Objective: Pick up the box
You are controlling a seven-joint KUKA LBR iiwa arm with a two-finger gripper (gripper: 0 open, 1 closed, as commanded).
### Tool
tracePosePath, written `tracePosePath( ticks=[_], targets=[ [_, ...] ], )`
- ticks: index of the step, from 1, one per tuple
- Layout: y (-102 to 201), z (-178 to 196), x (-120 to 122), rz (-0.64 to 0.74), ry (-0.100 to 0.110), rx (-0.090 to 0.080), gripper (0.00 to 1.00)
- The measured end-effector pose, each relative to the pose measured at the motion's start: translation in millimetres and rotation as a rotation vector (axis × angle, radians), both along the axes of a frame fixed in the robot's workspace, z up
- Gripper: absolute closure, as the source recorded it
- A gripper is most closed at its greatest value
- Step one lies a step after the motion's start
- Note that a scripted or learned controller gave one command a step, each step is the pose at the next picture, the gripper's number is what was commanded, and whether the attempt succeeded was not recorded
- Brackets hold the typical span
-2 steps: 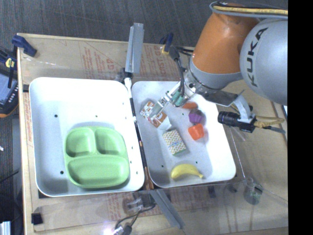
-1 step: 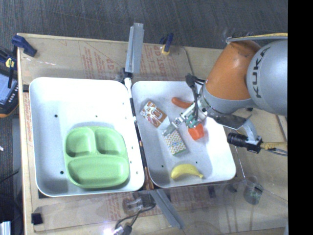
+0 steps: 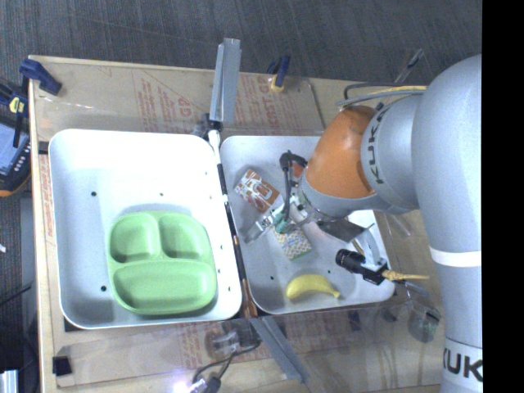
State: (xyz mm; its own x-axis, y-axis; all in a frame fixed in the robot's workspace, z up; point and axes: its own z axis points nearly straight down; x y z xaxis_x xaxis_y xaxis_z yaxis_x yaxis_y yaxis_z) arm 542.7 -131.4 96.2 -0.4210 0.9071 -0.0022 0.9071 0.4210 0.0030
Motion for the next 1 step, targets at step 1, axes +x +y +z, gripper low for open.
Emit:
tracePosePath(
  ticks=[1],
  targets=[
    [-9.2, -0.2, 83.0, -0.259, -0.004, 0.001, 0.0]
  ],
)
